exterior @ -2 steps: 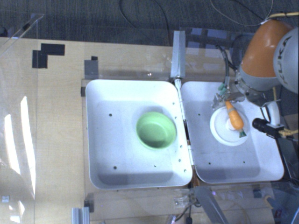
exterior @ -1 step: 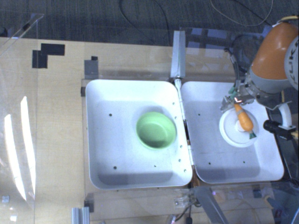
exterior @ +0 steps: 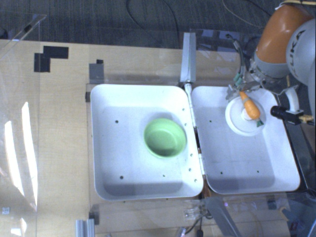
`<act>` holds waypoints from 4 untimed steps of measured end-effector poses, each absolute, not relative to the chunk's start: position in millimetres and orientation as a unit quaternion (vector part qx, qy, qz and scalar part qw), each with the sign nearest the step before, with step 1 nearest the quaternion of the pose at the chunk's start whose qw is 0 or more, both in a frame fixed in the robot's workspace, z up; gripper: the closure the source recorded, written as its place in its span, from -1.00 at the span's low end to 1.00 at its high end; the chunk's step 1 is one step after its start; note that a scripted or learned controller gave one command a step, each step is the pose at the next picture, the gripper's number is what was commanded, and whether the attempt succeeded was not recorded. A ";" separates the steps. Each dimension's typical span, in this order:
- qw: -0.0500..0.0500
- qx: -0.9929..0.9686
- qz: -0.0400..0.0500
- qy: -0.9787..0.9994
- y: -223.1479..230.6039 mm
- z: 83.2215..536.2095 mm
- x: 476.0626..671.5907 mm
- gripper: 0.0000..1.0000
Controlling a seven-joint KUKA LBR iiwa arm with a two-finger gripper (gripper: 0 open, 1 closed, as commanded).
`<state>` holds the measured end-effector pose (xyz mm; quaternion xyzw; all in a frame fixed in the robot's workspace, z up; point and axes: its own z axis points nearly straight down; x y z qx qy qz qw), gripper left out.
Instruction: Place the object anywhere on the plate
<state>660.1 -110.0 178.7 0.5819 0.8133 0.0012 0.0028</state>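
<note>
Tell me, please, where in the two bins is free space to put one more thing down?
The right bin has bare floor along its front half, below the white plate. The left bin has bare floor left of the green bowl and in front of it. The right bin's back right corner is crowded: the carrot lies on the plate and the gripper hangs over it.

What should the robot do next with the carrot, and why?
Probably lift the tool straight up and away. The carrot already lies on the white plate in the right bin, so the job looks done. The tool hangs right at the carrot's upper end, so moving sideways might nudge it.
</note>
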 end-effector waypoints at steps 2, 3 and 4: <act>0.002 0.570 0.001 0.822 -106.9 170.8 605.6 1.00; 0.004 0.641 0.002 0.768 -118.9 214.6 670.2 1.00; 0.000 0.657 0.000 0.754 -60.9 183.5 617.1 1.00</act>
